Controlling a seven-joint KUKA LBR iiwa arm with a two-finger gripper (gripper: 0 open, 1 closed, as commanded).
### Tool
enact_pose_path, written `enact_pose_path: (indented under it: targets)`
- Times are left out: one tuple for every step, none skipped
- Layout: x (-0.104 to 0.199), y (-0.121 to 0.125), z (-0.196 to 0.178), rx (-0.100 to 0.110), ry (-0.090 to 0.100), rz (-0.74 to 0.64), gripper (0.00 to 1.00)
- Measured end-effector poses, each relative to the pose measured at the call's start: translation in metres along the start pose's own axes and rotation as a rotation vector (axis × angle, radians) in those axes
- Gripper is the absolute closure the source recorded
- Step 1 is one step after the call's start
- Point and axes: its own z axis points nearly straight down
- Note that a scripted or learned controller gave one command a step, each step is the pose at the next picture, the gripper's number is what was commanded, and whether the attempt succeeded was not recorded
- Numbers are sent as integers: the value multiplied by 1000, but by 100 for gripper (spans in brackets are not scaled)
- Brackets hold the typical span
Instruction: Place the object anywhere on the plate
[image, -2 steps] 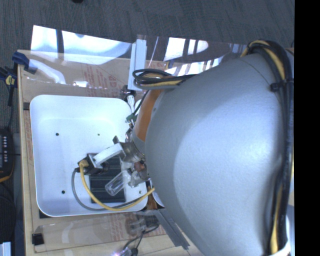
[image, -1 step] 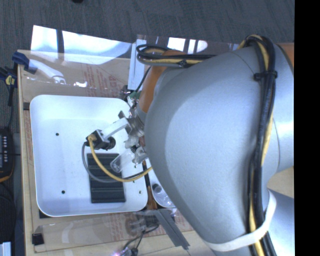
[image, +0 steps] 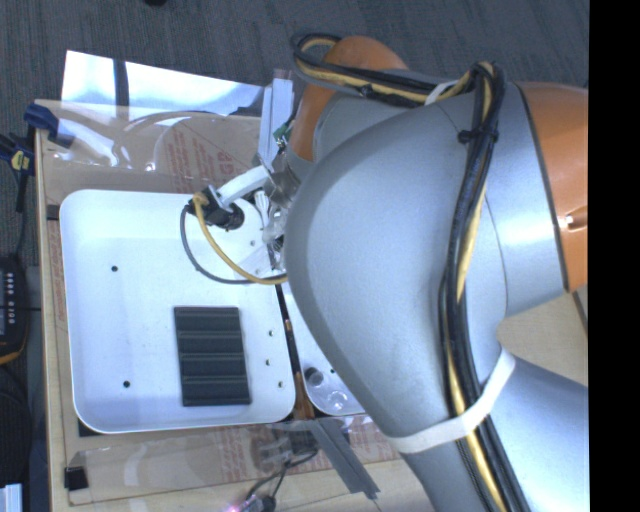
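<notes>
Object: dark ribbed rectangular block (image: 212, 355), flat in the shallow white left bin (image: 100, 300), long axis toward the view's bottom.
Gripper (image: 262, 215): open or closed, cannot tell.
Relation: block lies below-left of gripper, apart.
Plate: hidden under the grey arm (image: 420, 280).

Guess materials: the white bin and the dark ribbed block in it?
White bin: likely moulded plastic, smooth and slightly glossy, with rounded corners and soft highlights on its floor. Dark ribbed block: looks like rubber or matte plastic, dull black with raised crosswise ribs and no shine. Can't tell which.
</notes>
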Motion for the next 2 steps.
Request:
enact_pose_path:
  targets:
    - [-22,-77,-66,-1,3,-35,100]
    - [-20,-101,-115,-1,3,11,100]
